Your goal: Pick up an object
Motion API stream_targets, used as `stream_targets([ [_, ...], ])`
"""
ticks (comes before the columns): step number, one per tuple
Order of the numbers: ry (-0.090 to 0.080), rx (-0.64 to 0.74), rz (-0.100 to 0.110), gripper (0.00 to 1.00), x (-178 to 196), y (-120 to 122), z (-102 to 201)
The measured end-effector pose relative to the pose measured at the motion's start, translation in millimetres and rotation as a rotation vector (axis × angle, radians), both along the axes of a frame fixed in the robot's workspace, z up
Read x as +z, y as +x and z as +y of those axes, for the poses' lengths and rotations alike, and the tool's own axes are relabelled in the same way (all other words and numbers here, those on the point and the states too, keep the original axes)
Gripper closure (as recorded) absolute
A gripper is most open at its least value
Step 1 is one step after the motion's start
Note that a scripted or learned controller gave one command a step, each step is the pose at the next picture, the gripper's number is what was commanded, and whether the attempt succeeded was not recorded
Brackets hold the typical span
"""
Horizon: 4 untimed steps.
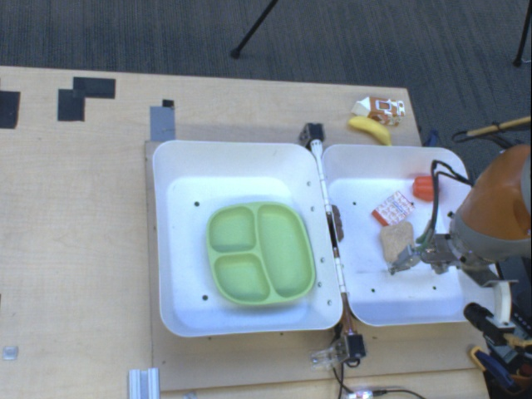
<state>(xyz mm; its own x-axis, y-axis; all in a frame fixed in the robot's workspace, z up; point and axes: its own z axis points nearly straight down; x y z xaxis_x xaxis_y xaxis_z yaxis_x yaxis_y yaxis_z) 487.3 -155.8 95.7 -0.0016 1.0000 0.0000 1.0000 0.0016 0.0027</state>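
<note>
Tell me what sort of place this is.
Probably a robotics lab's grasping test bench. Two white bins sit side by side on a wooden bench, one holding a green tray; a robot arm reaches in, and tripod legs stand on grey carpet.

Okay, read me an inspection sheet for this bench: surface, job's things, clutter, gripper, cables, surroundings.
Surface: wooden bench bearing two white bins, black tape patches at its far left.
Job's things: right bin holds a tan piece, a red-and-white packet and an orange object; left bin holds a green divided tray.
Clutter: banana and a small box beyond the bins.
Gripper: gripper low beside the tan piece; grasp unclear.
Cables: black cable near the wrist.
Surroundings: grey carpet.
</note>
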Motion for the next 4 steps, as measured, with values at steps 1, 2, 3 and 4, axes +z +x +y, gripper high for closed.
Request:
stream_targets([
  [1,0.0,0.001,-0.003,1.0,11,1,1],
  [2,0.0,0.002,-0.003,0.0,10,1,1],
  [3,0.0,0.003,-0.006,1.0,21,3,1],
  [4,0.0,0.003,-0.006,0.0,21,3,1],
])
